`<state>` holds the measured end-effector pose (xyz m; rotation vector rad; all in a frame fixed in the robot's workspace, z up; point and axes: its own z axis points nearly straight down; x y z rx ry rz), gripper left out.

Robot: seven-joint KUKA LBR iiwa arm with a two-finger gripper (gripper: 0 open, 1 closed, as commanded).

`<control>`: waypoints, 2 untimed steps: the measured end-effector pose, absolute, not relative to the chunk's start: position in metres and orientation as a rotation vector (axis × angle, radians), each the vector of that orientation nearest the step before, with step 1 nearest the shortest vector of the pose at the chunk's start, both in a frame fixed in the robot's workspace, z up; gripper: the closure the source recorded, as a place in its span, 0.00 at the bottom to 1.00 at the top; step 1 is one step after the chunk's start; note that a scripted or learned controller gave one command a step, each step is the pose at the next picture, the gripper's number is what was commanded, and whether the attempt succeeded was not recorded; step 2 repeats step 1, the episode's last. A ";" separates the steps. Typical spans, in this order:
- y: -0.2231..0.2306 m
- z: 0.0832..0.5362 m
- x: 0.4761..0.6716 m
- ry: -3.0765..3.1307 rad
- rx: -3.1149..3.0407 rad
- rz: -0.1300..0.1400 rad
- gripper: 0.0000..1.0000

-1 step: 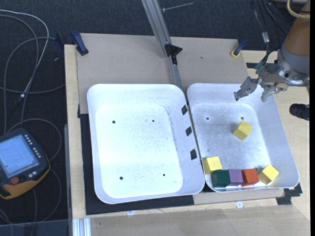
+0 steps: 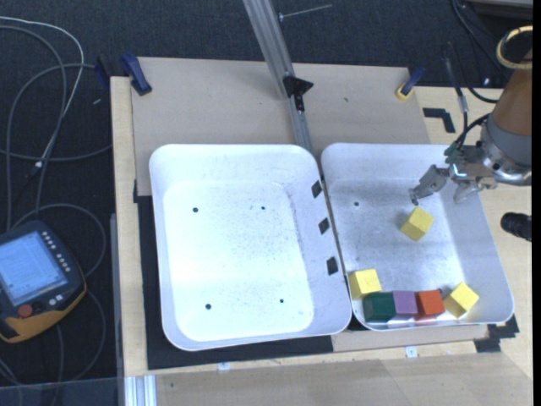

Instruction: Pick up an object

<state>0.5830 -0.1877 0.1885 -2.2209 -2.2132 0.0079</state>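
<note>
1. While the arm reaches in from the right, its gripper hangs over the upper part of the right bin, fingers spread apart with nothing between them.
2. One finger points down-left toward the bin floor; the other sits to its right, near the wrist.
3. A yellow block lies tilted on the right bin floor, just below and a little left of the gripper, apart from the fingers, not touching.
4. Along the near edge of the right bin, a row of blocks: another yellow cube at the left, then a green block, a purple block, an orange block, and a yellow block at the right corner.
5. Green, purple and orange sit side by side, touching or nearly so; can't tell exactly.
6. The left bin sits beside the right one, the rims meeting in the middle with black clips along the seam.
7. A grey metal pole runs from the top of the view down to the seam between the bins.
8. Blue clamps hold the back corners of the bench board.
9. A handheld control pendant lies on the dark floor at the left, with cables looping above it.
</note>
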 end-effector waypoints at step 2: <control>-0.148 0.185 0.597 -2.224 -2.213 0.000 0.00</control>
